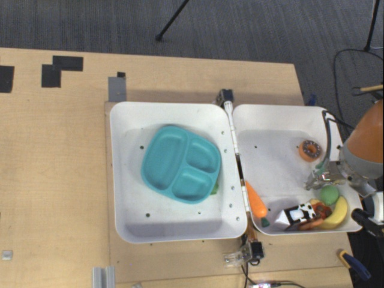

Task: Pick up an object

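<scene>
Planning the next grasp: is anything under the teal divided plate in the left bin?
A sliver of something green peeks out beneath the teal plate, at its lower right edge. The plate covers the rest, so I cannot identify it.

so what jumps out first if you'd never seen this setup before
The teal divided plate draws the eye first, lying tilted in the middle of the left bin. Next comes the bright clutter in the right bin's near corner: an orange carrot, a green ball and a yellow banana crowded together, with a small orange donut apart, farther back. The claw hangs just above that pile.
</scene>
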`<control>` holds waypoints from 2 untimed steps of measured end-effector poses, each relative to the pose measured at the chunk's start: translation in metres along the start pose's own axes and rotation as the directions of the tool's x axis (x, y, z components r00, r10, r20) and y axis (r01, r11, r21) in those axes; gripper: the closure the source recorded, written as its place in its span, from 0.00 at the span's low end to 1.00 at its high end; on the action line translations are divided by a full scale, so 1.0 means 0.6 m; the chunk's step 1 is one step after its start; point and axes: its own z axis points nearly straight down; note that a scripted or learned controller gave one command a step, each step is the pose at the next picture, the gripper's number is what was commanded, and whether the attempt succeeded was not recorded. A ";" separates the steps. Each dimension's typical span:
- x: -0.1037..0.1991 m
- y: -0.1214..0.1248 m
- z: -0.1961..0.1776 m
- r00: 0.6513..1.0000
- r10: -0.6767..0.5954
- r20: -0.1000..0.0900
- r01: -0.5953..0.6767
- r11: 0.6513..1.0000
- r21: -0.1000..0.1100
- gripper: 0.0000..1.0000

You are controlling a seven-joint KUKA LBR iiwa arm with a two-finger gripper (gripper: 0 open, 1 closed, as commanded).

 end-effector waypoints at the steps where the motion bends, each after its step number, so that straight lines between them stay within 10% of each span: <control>1: 0.058 -0.032 -0.002 0.995 -0.095 0.007 0.095 0.995 -0.010 0.00; 2: 0.053 0.089 -0.001 0.991 -0.134 0.004 0.134 0.991 -0.007 0.00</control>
